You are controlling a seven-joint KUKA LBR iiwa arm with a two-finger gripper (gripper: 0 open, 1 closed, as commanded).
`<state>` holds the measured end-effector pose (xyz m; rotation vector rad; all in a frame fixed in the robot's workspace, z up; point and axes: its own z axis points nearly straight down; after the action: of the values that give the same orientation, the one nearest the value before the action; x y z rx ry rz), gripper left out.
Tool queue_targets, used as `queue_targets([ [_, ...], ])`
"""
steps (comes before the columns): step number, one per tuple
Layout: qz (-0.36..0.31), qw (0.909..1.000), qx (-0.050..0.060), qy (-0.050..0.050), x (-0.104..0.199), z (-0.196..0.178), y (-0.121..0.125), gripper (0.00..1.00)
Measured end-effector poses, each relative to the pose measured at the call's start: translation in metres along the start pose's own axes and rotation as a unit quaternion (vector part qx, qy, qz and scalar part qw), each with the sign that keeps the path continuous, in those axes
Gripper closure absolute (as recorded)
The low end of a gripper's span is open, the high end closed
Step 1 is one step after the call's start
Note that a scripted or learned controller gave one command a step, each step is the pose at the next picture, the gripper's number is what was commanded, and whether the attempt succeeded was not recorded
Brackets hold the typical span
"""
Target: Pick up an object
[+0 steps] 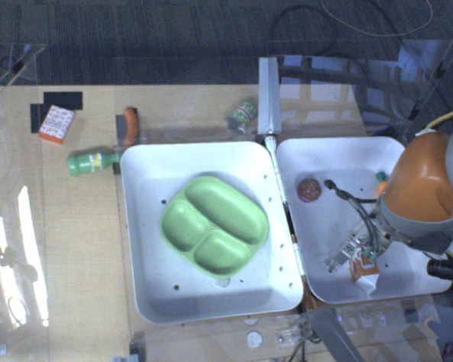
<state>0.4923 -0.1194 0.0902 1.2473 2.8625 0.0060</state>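
Here we judge the main risk to be a miss: the end effector (359,254) sits low in the right bin (340,154), lower right of the frame, directly over a small orange-and-white object (364,271), and a slanted descent could push that object against the bin wall. We cannot tell how far the end effector is open, nor whether it holds anything. A brown round object (309,189) lies apart, up and left. The green divided tray (214,224) occupies the left bin (145,220).
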Motion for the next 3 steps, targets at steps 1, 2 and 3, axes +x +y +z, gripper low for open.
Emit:
queue_targets([
  [1, 0.260, 0.9655, 0.002, 0.003, -0.042, 0.003, 0.083, 0.00],
  [2, 0.161, 0.9870, 0.002, 0.002, -0.010, 0.001, -0.012, 0.00],
  [3, 0.260, 0.9657, 0.002, 0.005, -0.117, 0.004, 0.048, 0.00],
])
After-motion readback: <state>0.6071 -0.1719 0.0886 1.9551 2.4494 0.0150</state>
